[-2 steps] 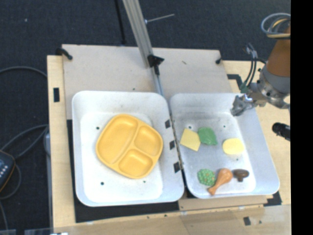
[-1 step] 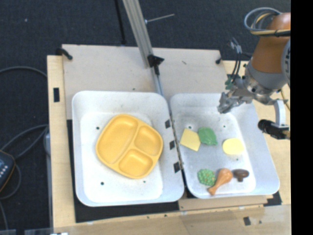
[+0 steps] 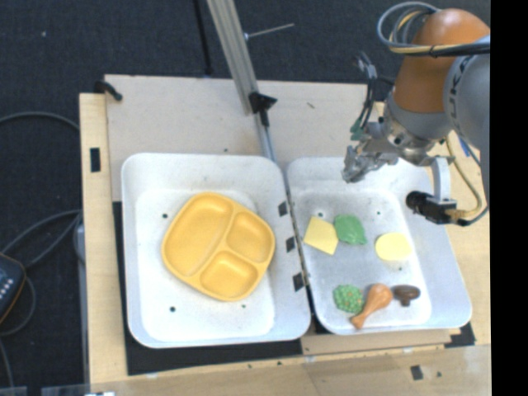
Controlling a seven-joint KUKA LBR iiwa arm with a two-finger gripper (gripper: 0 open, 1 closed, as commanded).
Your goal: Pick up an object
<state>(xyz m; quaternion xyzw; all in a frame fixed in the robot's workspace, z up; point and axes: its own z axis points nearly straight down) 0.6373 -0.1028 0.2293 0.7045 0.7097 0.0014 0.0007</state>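
The grey two-finger gripper (image 3: 356,170) is hung over the far edge of the right shallow white bin (image 3: 433,299). Whether its fingers are open or closed can't be told, they're too small and blurry. No object is seen between them. The toy food is spread nearer the camera: a yellow wedge (image 3: 321,236), green leafy piece (image 3: 350,229), yellow round piece (image 3: 393,246), green lump (image 3: 347,297), tan drumstick (image 3: 372,303) and brown mushroom (image 3: 406,294). A yellow divided plastic plate (image 3: 218,245) is sat in the left white bin (image 3: 148,304), well off to the side.

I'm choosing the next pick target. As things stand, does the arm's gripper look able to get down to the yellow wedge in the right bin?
Probably yes. The gripper hangs over the right bin's far edge, and the yellow wedge lies flat with nothing on top. The green piece close beside it may crowd one finger.
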